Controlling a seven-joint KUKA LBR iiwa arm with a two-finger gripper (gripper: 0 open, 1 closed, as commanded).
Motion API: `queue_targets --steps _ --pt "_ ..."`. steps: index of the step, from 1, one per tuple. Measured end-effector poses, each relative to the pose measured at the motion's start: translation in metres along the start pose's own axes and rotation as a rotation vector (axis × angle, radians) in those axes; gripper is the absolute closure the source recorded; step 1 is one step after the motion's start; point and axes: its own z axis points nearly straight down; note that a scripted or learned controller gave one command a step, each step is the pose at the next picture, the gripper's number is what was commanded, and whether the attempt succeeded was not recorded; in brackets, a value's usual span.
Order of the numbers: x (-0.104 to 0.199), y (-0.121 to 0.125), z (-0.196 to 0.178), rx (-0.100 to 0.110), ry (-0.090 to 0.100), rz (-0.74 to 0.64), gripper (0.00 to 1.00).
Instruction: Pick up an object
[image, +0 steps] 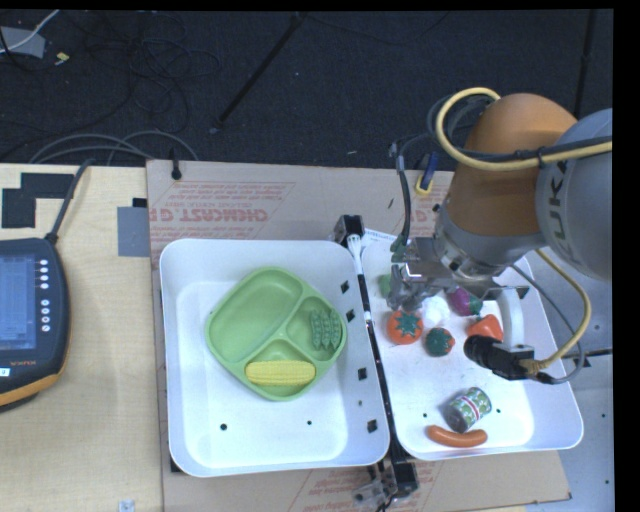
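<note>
The gripper (408, 291) is hanging over the right bin's (560, 425) left edge beside the orange toy (404, 326) (its finger state is impossible to tell).

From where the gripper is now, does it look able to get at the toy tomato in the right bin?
Probably yes. The gripper hangs in the right bin just above the toy tomato, with nothing lying over it; only the green ball sits close beside it.
</note>
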Motion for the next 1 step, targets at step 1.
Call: queue_targets --steps 1 --pt "0.0201 -0.0707 -0.0388 0.004 0.000 0.004 1.00"
